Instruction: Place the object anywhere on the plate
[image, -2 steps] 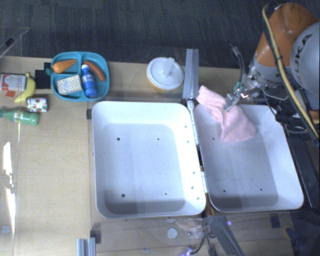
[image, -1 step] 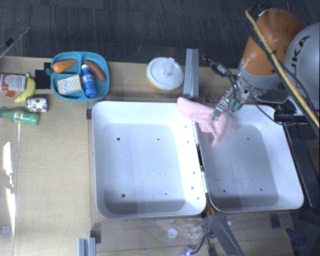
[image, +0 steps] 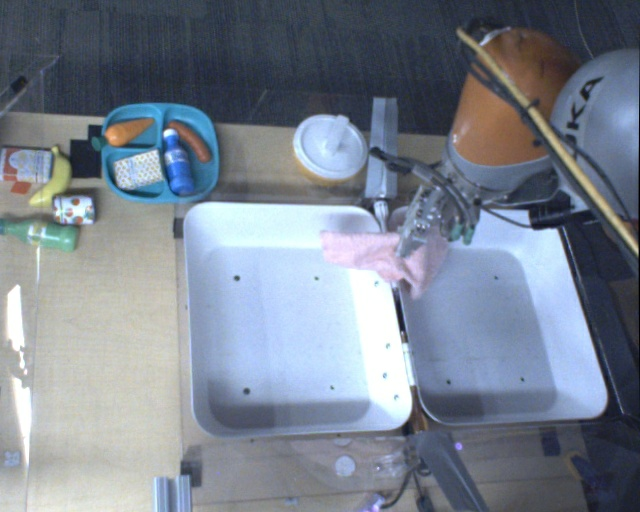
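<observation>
A pink cloth hangs over the ridge where the two white bins meet, near their far edge. Its left end spreads above the left bin and its right end droops over the right bin. My gripper reaches in from the right and is shut on the cloth's upper right part. The blue sectioned plate stands on the bench at the far left, beyond the left bin. It holds a carrot, a blue bottle and other toy food.
A white-lidded yellow cup stands behind the bins, next to a grey post. A banana, a small can and a green bottle lie at the bench's left edge.
</observation>
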